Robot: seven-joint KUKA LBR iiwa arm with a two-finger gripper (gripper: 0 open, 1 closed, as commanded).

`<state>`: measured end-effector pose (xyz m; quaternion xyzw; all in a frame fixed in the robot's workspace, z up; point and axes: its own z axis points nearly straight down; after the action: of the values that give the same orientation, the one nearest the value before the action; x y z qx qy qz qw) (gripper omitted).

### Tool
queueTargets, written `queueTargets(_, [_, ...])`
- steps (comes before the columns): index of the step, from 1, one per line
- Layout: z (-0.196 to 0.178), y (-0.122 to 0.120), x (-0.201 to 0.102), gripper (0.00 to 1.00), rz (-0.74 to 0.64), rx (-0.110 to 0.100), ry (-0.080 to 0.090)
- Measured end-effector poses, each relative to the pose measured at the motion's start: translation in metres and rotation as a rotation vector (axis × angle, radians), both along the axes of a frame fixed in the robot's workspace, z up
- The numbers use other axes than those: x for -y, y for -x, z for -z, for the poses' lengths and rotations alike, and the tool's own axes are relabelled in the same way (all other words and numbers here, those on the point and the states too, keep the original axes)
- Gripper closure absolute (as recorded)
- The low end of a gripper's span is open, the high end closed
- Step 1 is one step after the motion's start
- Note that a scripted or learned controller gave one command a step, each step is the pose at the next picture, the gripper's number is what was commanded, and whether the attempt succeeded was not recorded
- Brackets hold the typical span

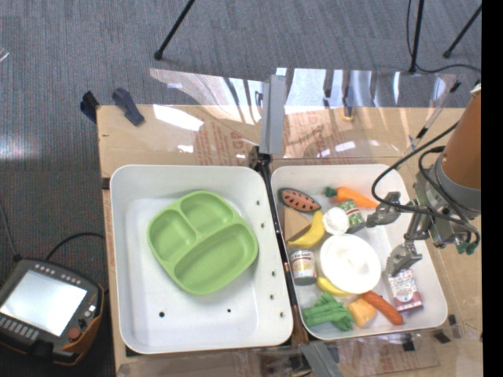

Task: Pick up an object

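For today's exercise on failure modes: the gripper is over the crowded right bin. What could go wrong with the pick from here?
1. The gripper hangs between the white bowl and the small carton; descending, a finger might strike the bowl's rim.
2. The carton lies near the right bin wall, which may block a finger.
3. The carrot touches the carton and could be dragged along.

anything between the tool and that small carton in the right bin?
Nothing visible. The tool hangs right above the small red-and-white carton near the right bin's right wall, with no object between them. The nearest neighbours, the white bowl and a carrot, lie to the carton's left.
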<state>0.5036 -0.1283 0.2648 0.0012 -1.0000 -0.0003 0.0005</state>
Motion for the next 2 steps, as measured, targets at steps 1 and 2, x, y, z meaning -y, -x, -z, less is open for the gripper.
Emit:
queueTargets(1, [0.126, -0.086, -0.027, 0.00, 0.224, -0.011, -0.002])
queueTargets(2, [0.173, -0.100, -0.031, 0.00, 0.314, 0.012, -0.001])
